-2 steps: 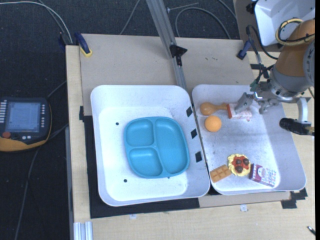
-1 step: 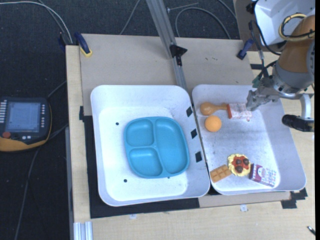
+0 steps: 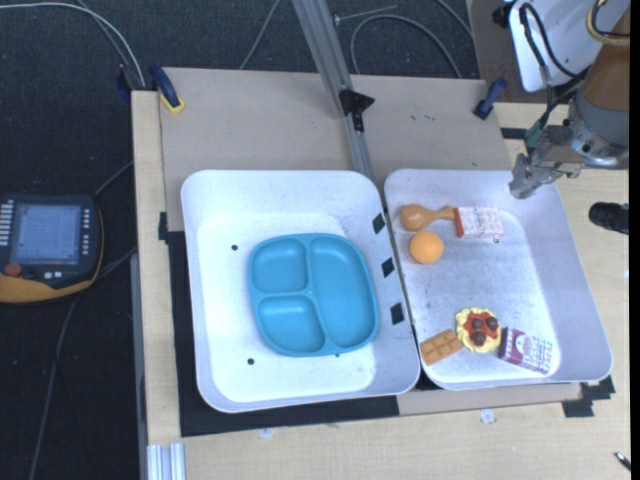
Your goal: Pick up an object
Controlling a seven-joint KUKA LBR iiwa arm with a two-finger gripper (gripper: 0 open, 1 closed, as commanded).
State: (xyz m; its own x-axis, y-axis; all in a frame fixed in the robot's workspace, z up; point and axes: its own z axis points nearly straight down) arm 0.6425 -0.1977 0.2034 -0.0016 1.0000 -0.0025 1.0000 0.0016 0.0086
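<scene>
Red-and-white carton [image 3: 526, 350] lies at right bin's [image 3: 575, 298] front edge beside tart [image 3: 477, 329] and cracker [image 3: 441, 346]; orange ball [image 3: 426, 248] mid-bin. Gripper [image 3: 527, 181] hovers over back right corner (approach pose, likely), nothing held; whether it is spread or closed, cannot tell. Blue tray [image 3: 313, 293] fills left bin.

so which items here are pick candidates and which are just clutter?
Candidates, right bin:
orange ball
wooden pear-shaped toy
red-and-white carton
tart
cracker
maroon packet

Clutter:
blue divided plate, left bin
teach pendant
blue clamps
</scene>
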